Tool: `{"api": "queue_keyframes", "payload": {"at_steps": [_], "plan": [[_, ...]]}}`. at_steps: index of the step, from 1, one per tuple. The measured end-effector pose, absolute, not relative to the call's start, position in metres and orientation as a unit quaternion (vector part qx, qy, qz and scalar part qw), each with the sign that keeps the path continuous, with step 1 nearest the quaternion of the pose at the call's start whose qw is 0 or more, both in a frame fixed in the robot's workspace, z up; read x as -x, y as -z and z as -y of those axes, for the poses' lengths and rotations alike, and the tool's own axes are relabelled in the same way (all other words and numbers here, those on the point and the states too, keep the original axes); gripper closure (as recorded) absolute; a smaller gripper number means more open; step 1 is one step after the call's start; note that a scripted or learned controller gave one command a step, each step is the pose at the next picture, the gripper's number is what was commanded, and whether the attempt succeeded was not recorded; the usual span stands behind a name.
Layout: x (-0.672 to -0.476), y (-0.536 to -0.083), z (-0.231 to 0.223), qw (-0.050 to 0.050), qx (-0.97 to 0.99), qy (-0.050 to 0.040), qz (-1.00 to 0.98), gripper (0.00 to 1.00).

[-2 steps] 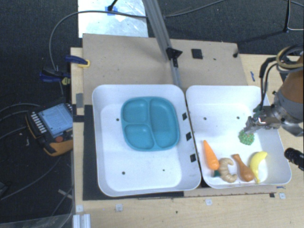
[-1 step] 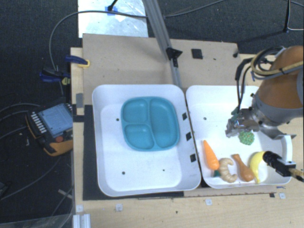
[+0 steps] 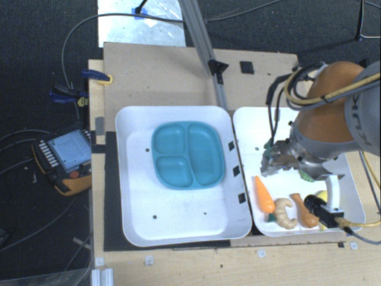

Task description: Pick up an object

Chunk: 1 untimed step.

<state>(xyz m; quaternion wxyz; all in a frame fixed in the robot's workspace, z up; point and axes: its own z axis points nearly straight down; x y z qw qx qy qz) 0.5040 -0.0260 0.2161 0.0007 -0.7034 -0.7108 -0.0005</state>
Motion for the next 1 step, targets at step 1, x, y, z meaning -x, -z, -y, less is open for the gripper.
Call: {"api": "queue_keyframes", "payload": {"at_steps": [1], "plan": [[-0.4988,-0.213,-0.0232,0.001,0.703,0.0008,0.711,1.0]]}}
